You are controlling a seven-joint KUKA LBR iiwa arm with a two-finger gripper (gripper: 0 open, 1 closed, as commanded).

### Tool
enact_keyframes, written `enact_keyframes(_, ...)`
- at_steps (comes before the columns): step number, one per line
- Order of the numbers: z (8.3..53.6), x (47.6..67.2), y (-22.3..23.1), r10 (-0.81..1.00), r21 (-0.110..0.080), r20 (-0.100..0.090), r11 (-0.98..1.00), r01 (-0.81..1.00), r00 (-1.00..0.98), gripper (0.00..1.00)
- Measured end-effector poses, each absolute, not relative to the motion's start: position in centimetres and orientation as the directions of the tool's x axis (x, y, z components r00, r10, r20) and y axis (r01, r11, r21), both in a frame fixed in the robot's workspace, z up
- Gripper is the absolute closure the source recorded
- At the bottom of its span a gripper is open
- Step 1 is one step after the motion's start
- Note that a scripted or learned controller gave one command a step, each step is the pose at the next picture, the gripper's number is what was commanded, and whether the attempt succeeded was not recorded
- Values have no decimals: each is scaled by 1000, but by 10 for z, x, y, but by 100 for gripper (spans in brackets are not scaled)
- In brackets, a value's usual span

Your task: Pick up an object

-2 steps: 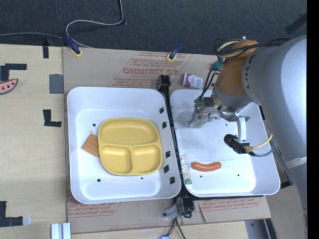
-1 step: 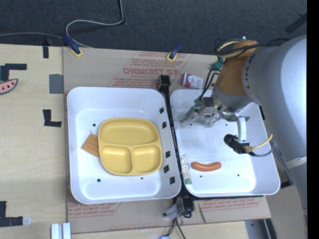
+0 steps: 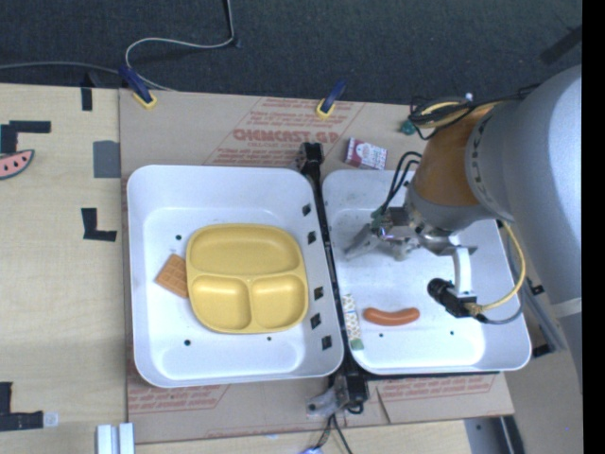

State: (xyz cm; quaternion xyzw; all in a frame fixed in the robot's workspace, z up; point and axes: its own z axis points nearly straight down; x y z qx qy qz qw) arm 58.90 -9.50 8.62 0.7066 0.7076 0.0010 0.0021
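Hot dog [image 3: 390, 316] lies loose on near floor of right bin [image 3: 492, 356], not yet lifted; pick looks undone.

Yellow divided plate [image 3: 248, 277] over cracker [image 3: 172, 274] in left bin [image 3: 151, 348].

Gripper [image 3: 364, 242] low in right bin, farther back, apart from hot dog; fingers spread, nothing between them.

Far: cardboard [image 3: 274, 130] print reads roughly "CHEMCAST"; small packet [image 3: 364, 153] lettering unreadable.

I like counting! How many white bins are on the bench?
2: the left bin holds a yellow plate; the right bin holds a hot dog.
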Motion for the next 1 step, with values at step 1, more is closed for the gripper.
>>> enact_keyframes(1, 96, 589, -95, 1000, 5, -3, 1, 1000, -1, 100)
